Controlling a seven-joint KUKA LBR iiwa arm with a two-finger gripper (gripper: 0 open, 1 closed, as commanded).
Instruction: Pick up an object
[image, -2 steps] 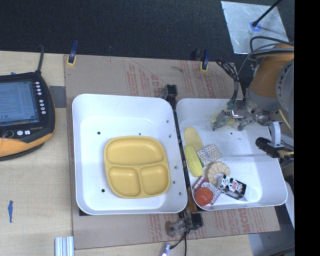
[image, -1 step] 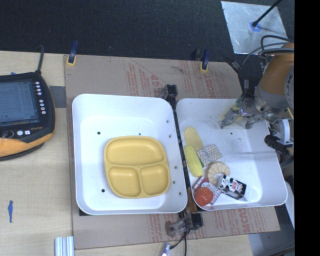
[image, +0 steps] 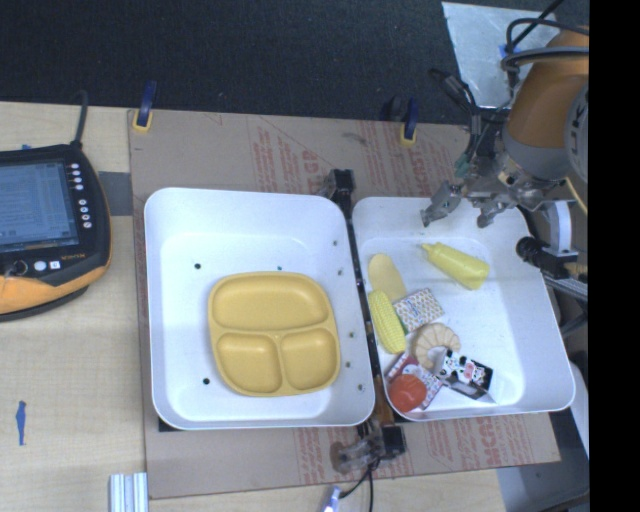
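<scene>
Pincer (image: 466, 207) open, holding nothing, hovers over right bin (image: 540, 330) far edge, just behind yellow mustard bottle (image: 456, 262); corn cob (image: 386, 320) lies nearer divider.

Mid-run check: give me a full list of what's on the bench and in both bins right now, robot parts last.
White bins: two, side by side on the brown board.
Divided tray: one, yellow, three compartments, in the left bin.
Mustard bottle: one, yellow, lying in the right bin near its far edge.
Corn cob: one, yellow, along the right bin's left wall.
Banana-like piece: one, yellow, just beyond the corn.
Small patterned packet: one, pale, beside the corn.
Tomato-like item: one, red, near corner of the right bin.
Black-and-white packet: one, right of the red item.
Teach pendant: one, grey and orange, left of the bins.
Clamps: two, blue-handled, on the board's far edge.
Gripper: one, grey, above the right bin's far edge.
</scene>
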